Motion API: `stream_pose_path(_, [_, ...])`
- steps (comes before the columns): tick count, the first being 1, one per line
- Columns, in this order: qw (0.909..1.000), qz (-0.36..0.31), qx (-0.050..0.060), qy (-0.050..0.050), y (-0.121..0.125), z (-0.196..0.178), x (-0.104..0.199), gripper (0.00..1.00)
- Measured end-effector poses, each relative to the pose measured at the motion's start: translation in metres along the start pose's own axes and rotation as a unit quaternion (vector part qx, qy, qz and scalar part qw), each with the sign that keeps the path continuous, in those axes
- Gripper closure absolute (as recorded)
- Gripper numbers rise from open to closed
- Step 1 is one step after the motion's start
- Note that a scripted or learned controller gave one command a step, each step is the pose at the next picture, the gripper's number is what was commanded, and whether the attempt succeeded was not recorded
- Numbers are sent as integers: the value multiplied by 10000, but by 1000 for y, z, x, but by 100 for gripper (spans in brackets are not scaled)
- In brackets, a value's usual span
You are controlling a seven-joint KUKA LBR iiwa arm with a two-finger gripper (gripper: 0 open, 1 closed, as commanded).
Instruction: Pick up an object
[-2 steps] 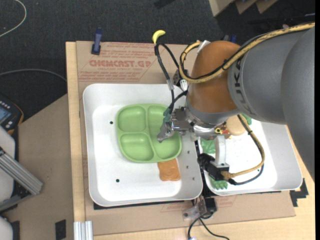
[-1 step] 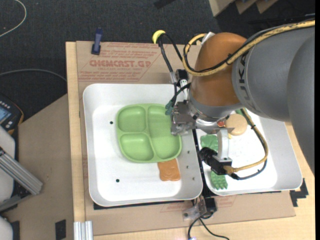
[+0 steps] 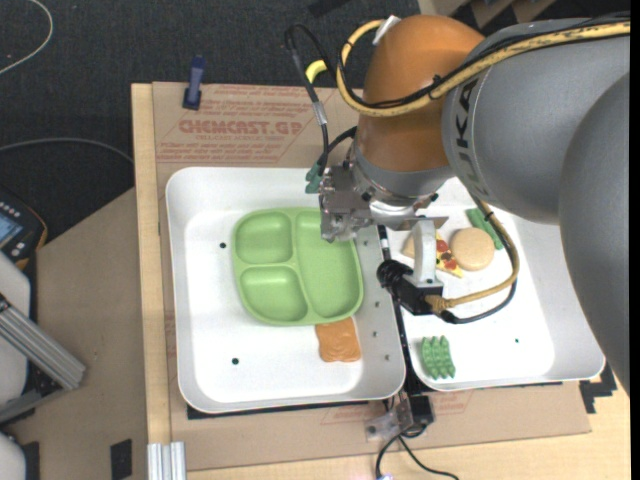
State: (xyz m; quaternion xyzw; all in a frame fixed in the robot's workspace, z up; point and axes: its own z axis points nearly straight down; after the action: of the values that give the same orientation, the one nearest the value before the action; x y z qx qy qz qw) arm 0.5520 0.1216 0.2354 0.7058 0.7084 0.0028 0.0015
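Grey two-finger gripper (image 3: 337, 230), grip state unclear, hangs over the green divided plastic tray's (image 3: 285, 273) right rim; left bin (image 3: 200, 298) floor open leftward.

On the cardboard sheet (image 3: 245, 118) under my bins I read red print, roughly "CHEMCAST GP"; the smaller lines around it are too blurred to make out. My arm's grey casing (image 3: 462, 118) carries black letters, partly hidden, seemingly "KU".

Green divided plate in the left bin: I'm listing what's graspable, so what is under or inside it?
The green divided plate has bare compartments. An orange item pokes out from under its lower edge. The gripper covers its upper right corner, so that spot is hidden.
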Motion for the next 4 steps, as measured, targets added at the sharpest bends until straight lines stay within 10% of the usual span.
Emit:
stream_pose_path(1, [10000, 5, 5, 5, -57, -60, 10, 100])
stream_pose_path(2, [9999, 69, -85, -28, 31, -203, -87, 100])
stream_pose_path(3, [10000, 21, 68, -11, 13, -141, -73, 100])
stream_pose_path(4, [9999, 29, 104, -10, -62, -56, -69, 100])
